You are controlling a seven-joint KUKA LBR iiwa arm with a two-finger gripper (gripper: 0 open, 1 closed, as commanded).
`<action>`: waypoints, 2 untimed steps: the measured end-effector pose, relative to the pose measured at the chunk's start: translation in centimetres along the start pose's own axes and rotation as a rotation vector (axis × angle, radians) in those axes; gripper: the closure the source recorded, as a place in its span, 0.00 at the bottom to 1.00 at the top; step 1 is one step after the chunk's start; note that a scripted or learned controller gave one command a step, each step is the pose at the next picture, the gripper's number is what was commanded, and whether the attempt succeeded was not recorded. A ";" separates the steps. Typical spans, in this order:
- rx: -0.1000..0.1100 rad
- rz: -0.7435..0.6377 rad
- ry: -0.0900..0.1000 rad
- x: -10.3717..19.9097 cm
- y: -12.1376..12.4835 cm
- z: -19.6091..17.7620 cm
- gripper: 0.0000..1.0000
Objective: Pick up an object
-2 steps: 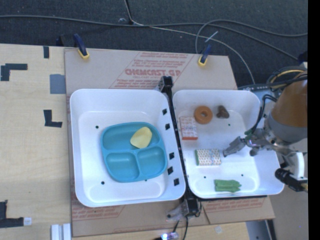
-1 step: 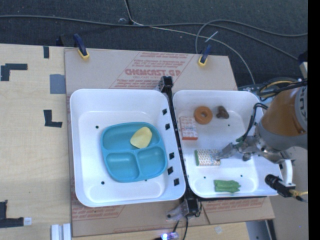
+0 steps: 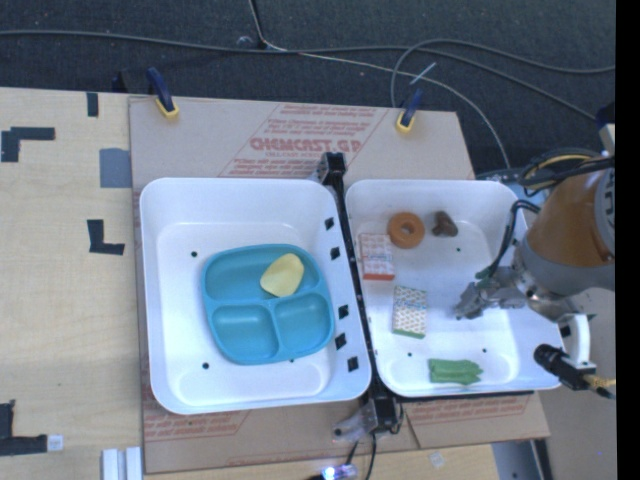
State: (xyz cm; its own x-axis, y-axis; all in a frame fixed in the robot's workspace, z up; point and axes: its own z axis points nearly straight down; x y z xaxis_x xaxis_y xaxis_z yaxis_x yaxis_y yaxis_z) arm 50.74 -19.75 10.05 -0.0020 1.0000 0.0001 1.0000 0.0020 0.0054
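The right bin (image 3: 450,193) holds an orange ring (image 3: 406,229), a small brown lump (image 3: 444,225), a red-and-white packet (image 3: 376,255), a patterned green-white packet (image 3: 410,310) and a green object (image 3: 455,371) near the front wall. My gripper (image 3: 474,303) hangs low over the right side of this bin, to the right of the patterned packet, apart from it. Nothing shows between its fingers. The orange-banded wrist (image 3: 570,223) rises behind it at the bin's right wall.
The left bin (image 3: 175,203) bears a blue divided plate (image 3: 268,303) with a yellow piece (image 3: 283,275) on its upper section. A black divider (image 3: 345,258) runs between the bins. Yellow clamps (image 3: 165,103) hold the cardboard base at the back. Cables cross the dark floor behind.
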 end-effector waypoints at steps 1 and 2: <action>0.002 0.001 -0.002 -0.1 -0.3 -6.2 1.00; 0.002 0.000 -0.002 -0.1 -0.2 -11.4 1.00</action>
State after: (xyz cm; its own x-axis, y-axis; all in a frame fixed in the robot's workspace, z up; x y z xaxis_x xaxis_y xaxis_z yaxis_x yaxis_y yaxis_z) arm 50.46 -19.87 21.50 -0.0017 1.0000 -0.0018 1.0000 0.0017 0.0033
